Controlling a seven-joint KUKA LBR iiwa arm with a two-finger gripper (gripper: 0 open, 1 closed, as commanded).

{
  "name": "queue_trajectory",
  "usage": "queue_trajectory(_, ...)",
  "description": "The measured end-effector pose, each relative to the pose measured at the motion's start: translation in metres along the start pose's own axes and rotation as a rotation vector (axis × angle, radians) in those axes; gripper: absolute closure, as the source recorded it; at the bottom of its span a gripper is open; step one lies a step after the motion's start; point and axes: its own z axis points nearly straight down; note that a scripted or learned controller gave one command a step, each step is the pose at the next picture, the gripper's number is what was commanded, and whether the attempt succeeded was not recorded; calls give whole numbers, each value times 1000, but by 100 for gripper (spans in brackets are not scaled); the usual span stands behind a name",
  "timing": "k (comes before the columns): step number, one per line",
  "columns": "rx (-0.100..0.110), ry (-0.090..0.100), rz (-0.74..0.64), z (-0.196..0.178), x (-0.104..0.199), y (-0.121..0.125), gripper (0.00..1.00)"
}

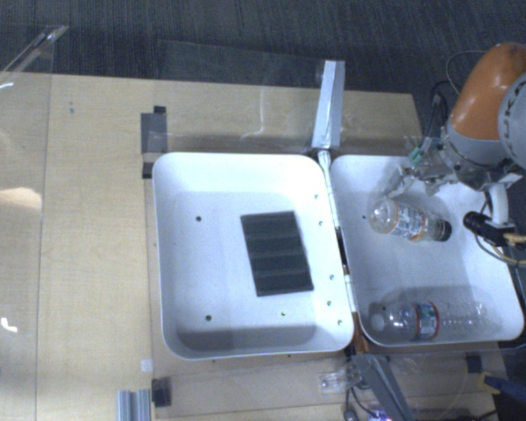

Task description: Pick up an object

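End effector [418,172], grip state unclear, hovers over right bin [486,270] on wooden bench [79,261].

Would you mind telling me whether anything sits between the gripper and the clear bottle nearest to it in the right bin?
Nothing visible does. The gripper hangs right above the upper clear bottle in the right bin. The second bottle lies apart, by the bin's near wall.

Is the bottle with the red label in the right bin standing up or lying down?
Lying down. The bottle with the red label rests on its side along the near wall of the right bin, its length running across the view.
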Motion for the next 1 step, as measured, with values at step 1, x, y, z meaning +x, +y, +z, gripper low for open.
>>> queue_trajectory(1, 0, 0, 0, 0, 0, 0, 0)
